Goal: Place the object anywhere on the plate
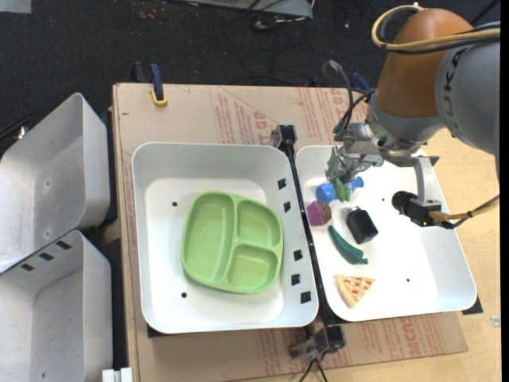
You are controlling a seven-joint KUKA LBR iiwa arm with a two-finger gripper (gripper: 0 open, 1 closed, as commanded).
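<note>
Green divided plate [233, 243] lies in the bin left of the gripper [343, 183], which hangs low over a blue-and-green toy [328, 192]; its finger state I cannot tell.

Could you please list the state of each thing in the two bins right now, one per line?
Green plate: flat in the left bin, nothing on it.
End effector: low over the blue object in the right bin.
Purple object: lying beside the blue one.
Black object: lying loose.
Dark green object: lying loose.
Pizza slice: flat, near the front rim.
</note>
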